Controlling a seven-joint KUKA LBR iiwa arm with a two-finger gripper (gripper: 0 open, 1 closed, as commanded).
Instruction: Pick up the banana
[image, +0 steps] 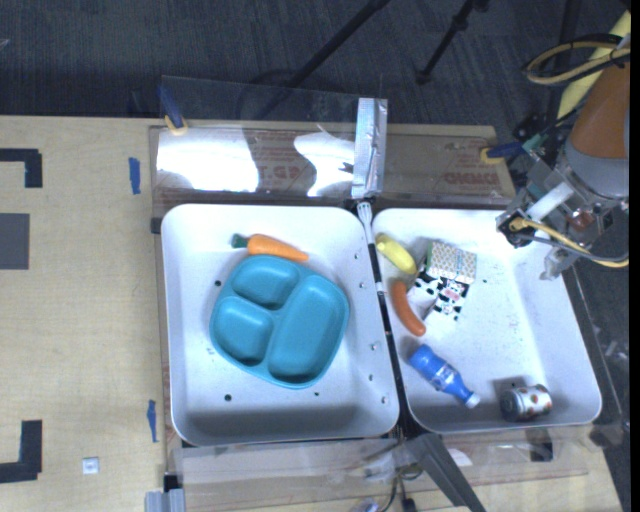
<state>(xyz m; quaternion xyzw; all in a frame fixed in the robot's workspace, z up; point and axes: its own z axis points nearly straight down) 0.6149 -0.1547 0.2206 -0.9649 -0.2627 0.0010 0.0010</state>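
Banana (395, 254) sat well left of the gripper (556, 262), at about its height in frame, by the right bin's (560, 345) left wall. Long axis ran upper-left to lower-right. Sausage (408, 308) just below it. Gripper hung over the bin's upper-right corner; grip state can't be told.

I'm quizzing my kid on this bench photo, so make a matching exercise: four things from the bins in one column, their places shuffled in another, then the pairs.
Things:
1. yellow banana
2. orange carrot
3. blue plastic bottle
4. silver metal can

Places:
A. left bin, at the blue divided plate's far edge
B. right bin, near right corner
C. right bin, far left corner
D. right bin, near left part

Pairs: 1-C, 2-A, 3-D, 4-B
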